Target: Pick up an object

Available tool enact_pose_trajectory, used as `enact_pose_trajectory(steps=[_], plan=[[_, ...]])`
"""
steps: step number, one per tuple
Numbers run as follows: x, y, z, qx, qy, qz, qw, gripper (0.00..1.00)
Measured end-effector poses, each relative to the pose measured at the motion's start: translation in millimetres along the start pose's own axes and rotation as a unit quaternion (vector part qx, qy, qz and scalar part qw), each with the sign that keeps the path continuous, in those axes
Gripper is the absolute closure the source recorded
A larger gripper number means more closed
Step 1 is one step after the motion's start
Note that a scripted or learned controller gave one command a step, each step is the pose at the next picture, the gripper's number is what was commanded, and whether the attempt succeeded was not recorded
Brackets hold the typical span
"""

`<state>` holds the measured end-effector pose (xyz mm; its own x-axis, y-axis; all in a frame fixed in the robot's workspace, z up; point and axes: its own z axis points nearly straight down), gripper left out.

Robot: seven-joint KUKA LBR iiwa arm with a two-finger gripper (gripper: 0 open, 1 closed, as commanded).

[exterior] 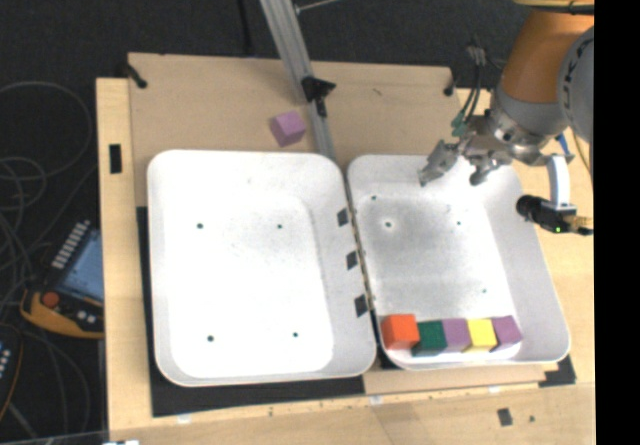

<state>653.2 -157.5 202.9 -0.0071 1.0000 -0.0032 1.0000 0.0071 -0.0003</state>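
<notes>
Currently gripper [456, 170] is open, holding nothing, above right bin's [530, 263] far edge; orange block [401, 330] and its row sit well apart at near edge.

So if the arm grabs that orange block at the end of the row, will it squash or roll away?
The orange block looks like a small solid cube, so it probably stays stiff and won't roll on its flat faces. It touches the green block and sits near the right bin's front wall, so the fingers may struggle to fit around it. The gripper hangs open over the bin's far side.
</notes>
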Motion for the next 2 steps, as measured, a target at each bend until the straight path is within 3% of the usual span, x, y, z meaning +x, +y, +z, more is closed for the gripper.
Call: enact_pose_trajectory(steps=[1, 2], plan=[[-1, 1, -12, -0.001, -0.001, -0.003, 1.0, 1.0], [-20, 12, 99, 0.002, 0.001, 0.004, 1.0, 1.0]])
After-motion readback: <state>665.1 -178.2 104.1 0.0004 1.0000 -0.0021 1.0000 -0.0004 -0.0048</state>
